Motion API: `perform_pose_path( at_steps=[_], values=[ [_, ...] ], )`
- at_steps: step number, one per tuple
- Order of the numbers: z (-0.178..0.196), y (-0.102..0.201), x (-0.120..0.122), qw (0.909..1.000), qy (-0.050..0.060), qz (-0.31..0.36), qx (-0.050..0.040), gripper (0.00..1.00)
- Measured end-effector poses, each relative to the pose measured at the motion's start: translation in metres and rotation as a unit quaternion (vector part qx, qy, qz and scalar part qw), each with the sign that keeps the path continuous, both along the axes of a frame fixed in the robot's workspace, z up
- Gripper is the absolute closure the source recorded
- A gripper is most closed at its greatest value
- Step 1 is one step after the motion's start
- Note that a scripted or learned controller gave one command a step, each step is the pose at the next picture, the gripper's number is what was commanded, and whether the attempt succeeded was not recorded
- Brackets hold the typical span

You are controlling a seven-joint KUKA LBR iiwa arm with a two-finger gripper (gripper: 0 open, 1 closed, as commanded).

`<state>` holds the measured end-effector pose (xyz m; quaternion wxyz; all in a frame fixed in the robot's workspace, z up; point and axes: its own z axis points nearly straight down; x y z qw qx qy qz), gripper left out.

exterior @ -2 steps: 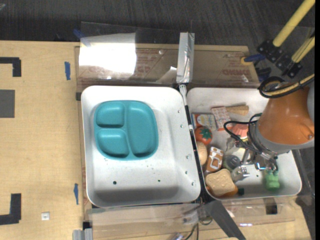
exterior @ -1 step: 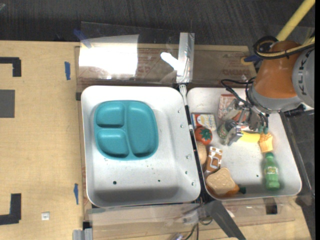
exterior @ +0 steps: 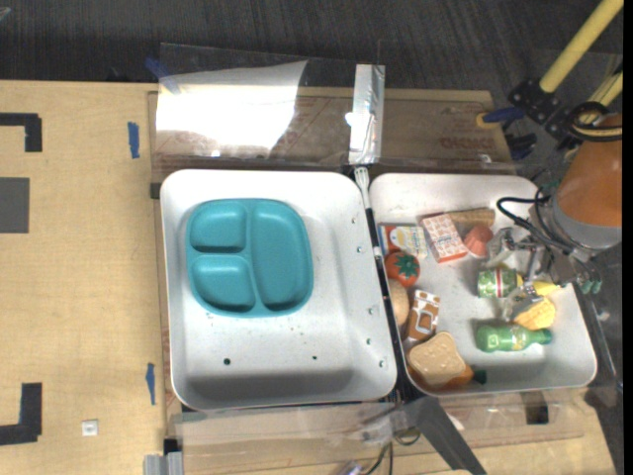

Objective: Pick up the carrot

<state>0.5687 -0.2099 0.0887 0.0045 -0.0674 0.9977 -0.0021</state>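
Note:
An orange, elongated piece that looks like the carrot (exterior: 399, 307) lies along the left wall of the right bin (exterior: 574, 364), just below a red tomato (exterior: 403, 266). My gripper (exterior: 524, 263) hangs low over the right half of that bin, well to the right of the carrot, with dark cables around it. It sits close above a green can (exterior: 494, 284) and a yellow toy (exterior: 537, 314). The orange band of the arm (exterior: 593, 181) is at the right edge.
The right bin also holds a red-and-white box (exterior: 444, 237), a pinkish piece (exterior: 478, 237), a green bottle (exterior: 509, 339), a slice of bread (exterior: 439, 360) and a small brown carton (exterior: 424, 312). The left bin (exterior: 336, 216) holds a teal divided plate (exterior: 249, 255).

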Motion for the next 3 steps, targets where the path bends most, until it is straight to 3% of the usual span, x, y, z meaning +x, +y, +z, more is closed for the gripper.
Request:
perform_pose_path(
  at_steps=[1,2,3],
  values=[
    [0.014,0.003,0.005,1.0000,-0.007,0.002,-0.0004,1.00],
    [0.057,-0.013,-0.019,0.9843,0.000,0.176,-0.0011,1.00],
    [0.068,0.046,0.004,0.9467,0.000,0.322,-0.0001,1.00]
  ],
)
